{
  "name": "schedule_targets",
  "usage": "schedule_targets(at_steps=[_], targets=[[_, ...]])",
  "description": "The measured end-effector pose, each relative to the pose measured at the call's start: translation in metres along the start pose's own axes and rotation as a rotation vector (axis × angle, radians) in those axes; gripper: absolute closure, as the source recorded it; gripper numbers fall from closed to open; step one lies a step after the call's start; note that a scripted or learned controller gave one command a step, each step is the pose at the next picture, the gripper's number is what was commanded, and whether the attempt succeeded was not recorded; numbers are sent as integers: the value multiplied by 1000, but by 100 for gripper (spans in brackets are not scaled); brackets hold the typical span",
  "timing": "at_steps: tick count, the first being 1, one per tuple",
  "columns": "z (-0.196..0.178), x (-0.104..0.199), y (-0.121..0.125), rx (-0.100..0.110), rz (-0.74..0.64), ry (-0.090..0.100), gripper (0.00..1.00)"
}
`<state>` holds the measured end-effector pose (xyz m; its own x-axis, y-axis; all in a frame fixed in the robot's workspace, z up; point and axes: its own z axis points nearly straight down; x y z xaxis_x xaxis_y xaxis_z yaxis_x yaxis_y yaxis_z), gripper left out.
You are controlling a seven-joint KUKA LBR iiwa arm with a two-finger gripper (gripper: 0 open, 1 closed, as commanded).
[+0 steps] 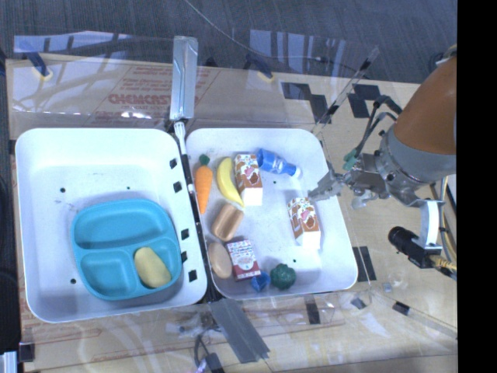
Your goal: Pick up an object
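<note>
End effector point(335, 183) at right bin's point(335, 249) edge, grip state unclear; milk carton point(304, 222) just beside, lower-left.

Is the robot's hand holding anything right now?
Nothing. The gripper sits at the right bin's right rim, with nothing between its fingers; the nearest carton lies untouched in the bin.

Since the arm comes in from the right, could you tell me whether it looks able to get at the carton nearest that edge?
Probably yes: the carton lies apart from the other items, uncovered, with the gripper just beside it.
</note>
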<state>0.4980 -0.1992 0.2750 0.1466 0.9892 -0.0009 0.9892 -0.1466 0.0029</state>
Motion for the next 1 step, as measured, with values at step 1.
schedule_targets(at_steps=[1], targets=[[149,27,56,-4,-71,1,0]])
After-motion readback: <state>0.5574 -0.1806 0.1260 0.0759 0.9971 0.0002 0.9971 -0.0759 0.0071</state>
